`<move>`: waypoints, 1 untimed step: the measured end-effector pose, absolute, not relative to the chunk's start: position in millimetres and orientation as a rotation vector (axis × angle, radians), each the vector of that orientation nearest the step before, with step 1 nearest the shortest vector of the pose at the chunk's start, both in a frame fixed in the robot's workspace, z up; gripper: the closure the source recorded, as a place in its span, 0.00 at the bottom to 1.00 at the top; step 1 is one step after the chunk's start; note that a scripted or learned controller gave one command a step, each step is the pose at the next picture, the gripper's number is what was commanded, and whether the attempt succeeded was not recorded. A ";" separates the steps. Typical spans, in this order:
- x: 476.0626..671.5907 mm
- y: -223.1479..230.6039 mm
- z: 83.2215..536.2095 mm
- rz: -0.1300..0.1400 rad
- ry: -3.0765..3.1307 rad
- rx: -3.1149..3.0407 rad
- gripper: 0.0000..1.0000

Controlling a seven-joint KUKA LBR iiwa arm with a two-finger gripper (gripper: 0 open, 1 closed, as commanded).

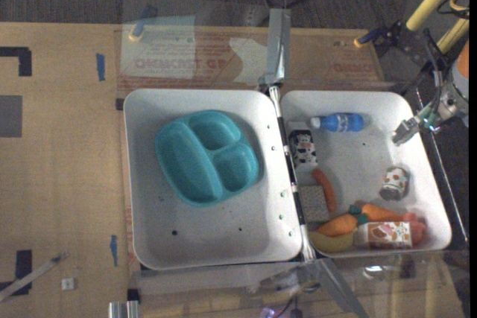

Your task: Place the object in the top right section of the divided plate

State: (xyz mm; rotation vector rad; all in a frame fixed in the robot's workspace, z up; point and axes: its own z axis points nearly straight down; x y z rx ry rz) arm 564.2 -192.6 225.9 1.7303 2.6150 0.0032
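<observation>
Two white bins sit side by side on the surface. At frame right, the right bin (432,167) holds a blue-capped bottle (339,122), a cow-patterned carton (302,148), a sausage (324,188), a carrot (337,226), a juice box (386,234) and a small round jar (394,183). At centre, the left bin (141,182) holds the teal divided plate (207,156), three-sectioned and tilted. The gripper (411,128) hovers over the right bin's upper right; whether its fingers are spread, I cannot tell.

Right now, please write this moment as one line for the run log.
gripper: above right bin's right edge, nothing seen held | divided plate: in left bin, no object in it | phase: before pick
</observation>
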 end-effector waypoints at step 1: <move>491.1 -190.3 90.2 0.004 2.749 1.507 1.00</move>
